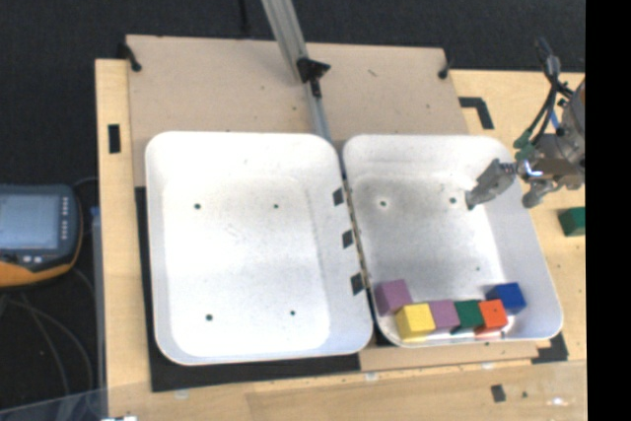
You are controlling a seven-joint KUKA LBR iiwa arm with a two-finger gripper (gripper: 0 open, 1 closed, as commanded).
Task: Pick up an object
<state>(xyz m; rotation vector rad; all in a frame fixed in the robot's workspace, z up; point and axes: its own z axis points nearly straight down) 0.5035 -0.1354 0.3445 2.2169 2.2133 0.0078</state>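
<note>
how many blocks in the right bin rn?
6, clustered at the right bin's near edge: purple block, yellow, second purple, green, orange, blue. More may be hidden behind them.

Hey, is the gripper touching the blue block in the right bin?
Apart. The camera view shows the gripper near the bin's upper right edge, with bare white bin floor between it and the blue block.

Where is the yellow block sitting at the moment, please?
The yellow block lies in the right bin, along its near edge, between two purple blocks.
</note>
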